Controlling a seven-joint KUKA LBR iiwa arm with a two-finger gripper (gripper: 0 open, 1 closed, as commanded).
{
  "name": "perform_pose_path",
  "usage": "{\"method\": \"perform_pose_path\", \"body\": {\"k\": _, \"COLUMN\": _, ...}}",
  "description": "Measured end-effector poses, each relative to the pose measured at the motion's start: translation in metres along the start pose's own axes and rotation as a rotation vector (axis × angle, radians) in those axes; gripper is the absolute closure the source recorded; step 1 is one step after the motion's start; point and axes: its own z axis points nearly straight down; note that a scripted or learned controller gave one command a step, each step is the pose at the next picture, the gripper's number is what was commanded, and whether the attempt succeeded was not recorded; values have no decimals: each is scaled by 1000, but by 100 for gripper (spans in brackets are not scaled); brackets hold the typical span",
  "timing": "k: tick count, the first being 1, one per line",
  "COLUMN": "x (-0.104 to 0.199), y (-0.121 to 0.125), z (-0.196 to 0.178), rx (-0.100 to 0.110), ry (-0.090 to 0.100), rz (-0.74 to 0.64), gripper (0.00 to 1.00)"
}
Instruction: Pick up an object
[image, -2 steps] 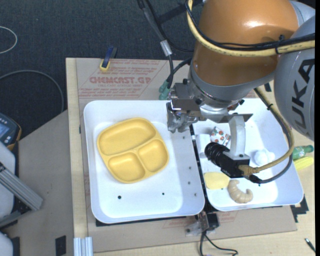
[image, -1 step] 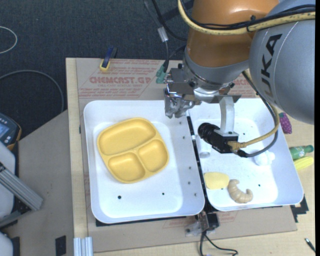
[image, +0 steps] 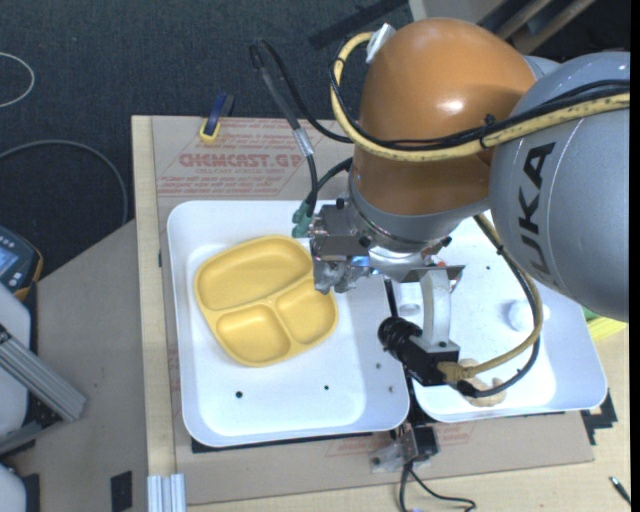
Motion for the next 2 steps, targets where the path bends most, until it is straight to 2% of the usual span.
{"method": "perform_pose_path", "body": {"k": 2, "x": 0, "y": 3, "z": -22, "rx": -9, "ry": 0, "rz": 1, "gripper": 100}}
